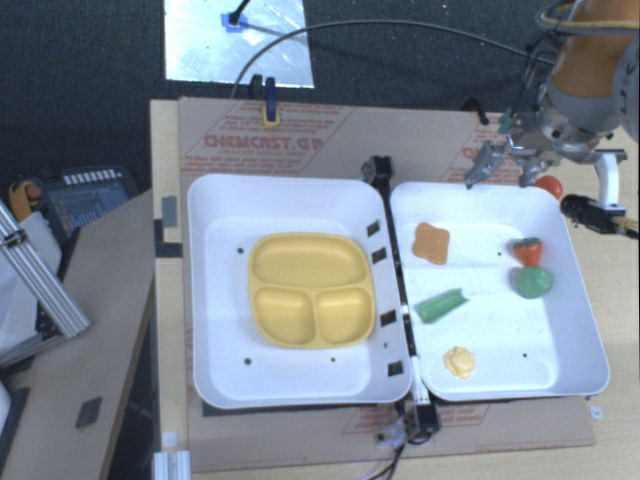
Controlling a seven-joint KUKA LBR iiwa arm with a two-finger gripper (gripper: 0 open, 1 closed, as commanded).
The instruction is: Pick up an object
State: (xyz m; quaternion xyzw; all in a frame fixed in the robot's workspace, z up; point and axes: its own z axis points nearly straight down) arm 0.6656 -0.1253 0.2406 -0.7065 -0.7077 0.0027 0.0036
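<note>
1. Gripper (507,167): you've got it above the far edge of the right bin (578,318), near its far-left corner. Fingers spread apart, nothing between them.
2. Left bin (215,298): holds a yellow divided tray (310,288), approx. centre.
3. Right bin, your pick candidates:
   a. orange piece (431,243), near far-left corner.
   b. green stick (441,304), left-centre, lying at a slant.
   c. small yellow item (459,361), by near edge.
   d. red-orange item w/ green top (528,251), right side.
   e. green lump (533,282), just beside (d), toward near edge.
4. Red round obj. (548,185): at far-right corner, partly hidden by the arm; can't tell if it's inside the bin.
</note>
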